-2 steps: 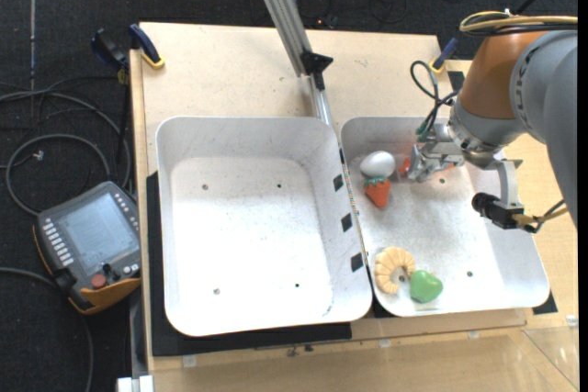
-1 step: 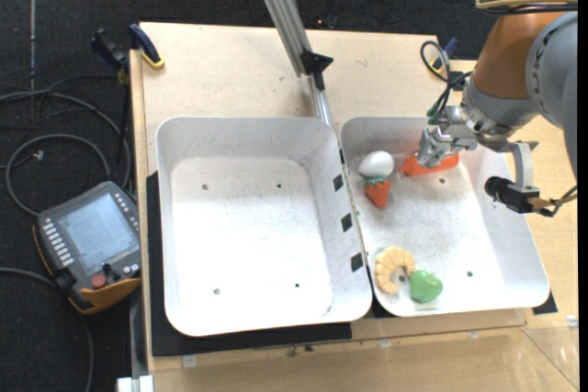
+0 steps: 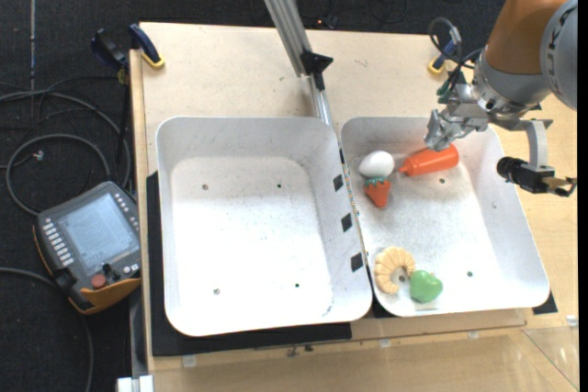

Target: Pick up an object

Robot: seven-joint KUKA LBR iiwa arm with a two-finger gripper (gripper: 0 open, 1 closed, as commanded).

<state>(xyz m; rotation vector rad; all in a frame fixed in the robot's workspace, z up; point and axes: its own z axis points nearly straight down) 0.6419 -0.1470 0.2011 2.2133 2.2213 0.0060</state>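
The arm [image 3: 528,32] comes in from the upper right of the frame, and its hand [image 3: 443,131] hangs over the upper part of the right bin [image 3: 514,243]. Whether the hand is wide or narrow cannot be told: its tips are a grey blur against the bin wall. Just below it, at the bin's upper middle, lies an orange carrot [image 3: 430,162], tilted, its upper right end close under the hand; contact is not clear, and nothing shows between the tips.

To the left of the carrot sits a white egg [image 3: 376,164], near the bin's left wall, with a small red strawberry [image 3: 378,192] touching it from below. Both crowd the carrot's pointed left end. Well apart, at the lower left of the same bin, a pale yellow corn piece [image 3: 393,269] lies beside a green toy [image 3: 425,287].

The left bin [image 3: 184,142] takes up the middle of the frame. A slanted metal rail [image 3: 280,0] runs from the top down to where the bins meet. A blue and yellow clamp [image 3: 143,46] grips the bench [image 3: 230,69] at the upper left, and a pendant [image 3: 90,243] lies on the floor at the left
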